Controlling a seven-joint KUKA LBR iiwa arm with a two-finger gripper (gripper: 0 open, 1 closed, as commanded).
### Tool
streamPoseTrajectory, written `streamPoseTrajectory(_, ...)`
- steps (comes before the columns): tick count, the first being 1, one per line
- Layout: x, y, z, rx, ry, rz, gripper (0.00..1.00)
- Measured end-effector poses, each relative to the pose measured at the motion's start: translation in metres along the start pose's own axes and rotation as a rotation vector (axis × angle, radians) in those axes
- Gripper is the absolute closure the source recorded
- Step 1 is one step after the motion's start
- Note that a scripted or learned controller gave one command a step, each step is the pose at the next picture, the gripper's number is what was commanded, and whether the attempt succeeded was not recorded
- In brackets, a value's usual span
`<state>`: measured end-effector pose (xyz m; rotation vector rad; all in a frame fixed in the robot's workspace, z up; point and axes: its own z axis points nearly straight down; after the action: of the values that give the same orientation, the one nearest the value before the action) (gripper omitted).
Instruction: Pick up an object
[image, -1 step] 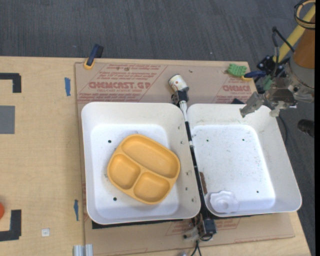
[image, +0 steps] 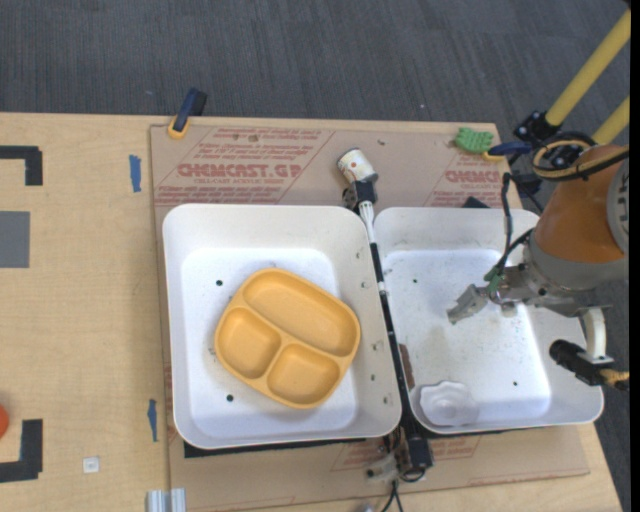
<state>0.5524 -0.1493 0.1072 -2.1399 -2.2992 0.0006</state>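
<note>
As far as I can judge: nothing lifted yet
Claw (image: 462, 308): over right bin (image: 570, 405), whether clenched or released I cannot tell
Clear cup (image: 446, 403): near claw, bin's front edge
Left: descend, grasp, lift

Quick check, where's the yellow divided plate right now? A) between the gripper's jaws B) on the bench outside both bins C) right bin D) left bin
D: the yellow divided plate lies flat in the left bin, while the gripper hangs over the right bin, apart from it.
</note>
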Motion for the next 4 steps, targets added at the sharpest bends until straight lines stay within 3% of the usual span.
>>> streamPoseTrajectory(1, 0.02, -0.055, 0.022, 0.0, 0.001, -0.031, 0.0)
streamPoseTrajectory(2, 0.021, -0.053, 0.012, -0.004, 0.001, -0.03, 1.0)
streamPoseTrajectory(3, 0.021, -0.054, 0.012, -0.003, 0.001, -0.03, 0.0)
streamPoseTrajectory(4, -0.042, 0.001, 0.022, 0.003, 0.024, 0.234, 0.0)
